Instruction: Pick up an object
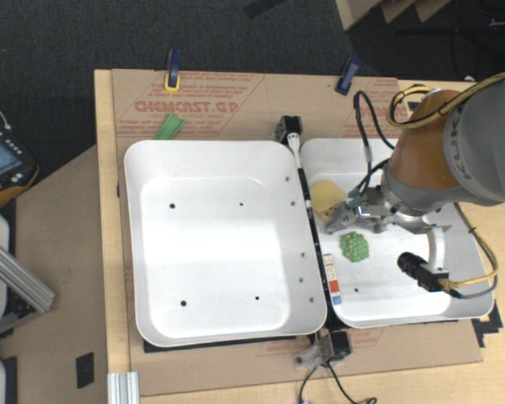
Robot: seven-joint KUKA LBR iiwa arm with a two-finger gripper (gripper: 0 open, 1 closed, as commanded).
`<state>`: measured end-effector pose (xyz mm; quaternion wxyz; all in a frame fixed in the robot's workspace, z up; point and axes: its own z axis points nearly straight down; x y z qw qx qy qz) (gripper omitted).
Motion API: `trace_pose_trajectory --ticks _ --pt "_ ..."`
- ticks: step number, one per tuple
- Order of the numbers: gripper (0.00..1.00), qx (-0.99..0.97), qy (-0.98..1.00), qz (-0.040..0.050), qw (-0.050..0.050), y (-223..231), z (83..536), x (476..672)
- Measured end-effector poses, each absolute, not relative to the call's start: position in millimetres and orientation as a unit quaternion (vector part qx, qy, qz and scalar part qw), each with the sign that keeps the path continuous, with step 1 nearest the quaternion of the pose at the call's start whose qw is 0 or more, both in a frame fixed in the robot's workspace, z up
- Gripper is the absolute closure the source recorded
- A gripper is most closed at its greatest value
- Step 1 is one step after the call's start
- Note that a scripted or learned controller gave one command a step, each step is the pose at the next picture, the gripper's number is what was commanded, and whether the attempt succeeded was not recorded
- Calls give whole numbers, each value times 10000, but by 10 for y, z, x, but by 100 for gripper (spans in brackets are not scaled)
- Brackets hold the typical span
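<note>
Camera view, red "CHEMCAST" lettering on cardboard [185, 106], jaws' state unclear above green object [354, 247], right bin [387, 305]

One fixed camera looks down at a slant on the bench [236, 99]. It takes in both white bins [210, 167], from moderately far.

Two smooth, faintly glossy white plastic bins [151, 225] lie on a matt brown cardboard sheet [236, 99] covering the bench, while the arm [480, 141] shows smooth grey casing with a satin orange band [421, 154], and a bumpy green object [354, 247] looks rough.
</note>
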<state>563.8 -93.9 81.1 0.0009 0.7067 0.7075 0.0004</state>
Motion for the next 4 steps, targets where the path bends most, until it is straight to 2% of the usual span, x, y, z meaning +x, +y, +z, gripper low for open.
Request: trace_pose_trajectory --ticks 1,2,3,4 --pt "0 7102 7040 -19 -22 -1562 1091 4843" --pt "0 7073 7068 38 102 -1939 3042 5046" --pt "0 7076 7065 39 112 -2197 4677 4790" --pt "100 7068 7074 5 44 -2175 4682 4803"
